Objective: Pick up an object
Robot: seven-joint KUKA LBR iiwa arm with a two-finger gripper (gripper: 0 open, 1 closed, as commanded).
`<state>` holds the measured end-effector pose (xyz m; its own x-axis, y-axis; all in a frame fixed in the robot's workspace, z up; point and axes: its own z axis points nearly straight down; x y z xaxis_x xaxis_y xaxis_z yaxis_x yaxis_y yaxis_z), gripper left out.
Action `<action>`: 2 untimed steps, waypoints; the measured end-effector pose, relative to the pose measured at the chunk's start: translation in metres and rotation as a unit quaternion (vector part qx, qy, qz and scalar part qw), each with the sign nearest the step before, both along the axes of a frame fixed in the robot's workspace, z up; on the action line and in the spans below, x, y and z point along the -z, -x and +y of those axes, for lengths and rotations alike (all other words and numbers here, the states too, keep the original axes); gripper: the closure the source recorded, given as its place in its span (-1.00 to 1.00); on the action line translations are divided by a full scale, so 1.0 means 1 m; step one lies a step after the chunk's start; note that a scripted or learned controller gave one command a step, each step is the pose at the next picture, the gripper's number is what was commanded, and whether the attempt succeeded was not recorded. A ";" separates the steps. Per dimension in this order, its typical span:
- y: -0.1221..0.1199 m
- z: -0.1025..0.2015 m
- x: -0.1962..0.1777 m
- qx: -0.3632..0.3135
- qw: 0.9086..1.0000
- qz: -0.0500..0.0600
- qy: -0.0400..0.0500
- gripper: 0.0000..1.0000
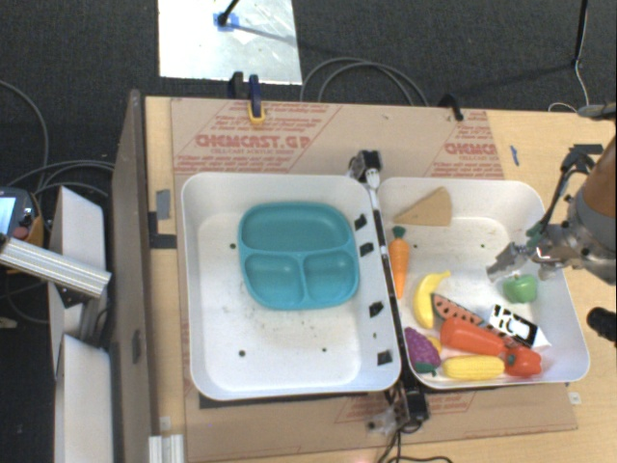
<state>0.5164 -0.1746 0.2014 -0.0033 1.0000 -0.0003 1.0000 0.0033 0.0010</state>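
In the right bin (540,201), the gripper (525,261) hung just above the green apple (522,288).
Its fingers were apart; it should drop straight down around it.

arm (598,210) cut off by right edge, gripper (525,258) fingers too blurred to read, green fruit (522,288) partly covered

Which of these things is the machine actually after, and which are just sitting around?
For the job: gripper, green apple, banana, carrot, watermelon slice, corn, grapes.

Lying about: teal plate, left bin, clamps.
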 end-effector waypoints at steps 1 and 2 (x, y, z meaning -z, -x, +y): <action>0.019 0.098 0.052 -0.004 1.000 0.003 -0.003 -1.00; -0.003 0.193 0.015 -0.006 1.000 -0.002 -0.001 -1.00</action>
<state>0.5196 0.0187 0.1859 -0.0144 0.9999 0.0027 0.9999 0.0144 0.0052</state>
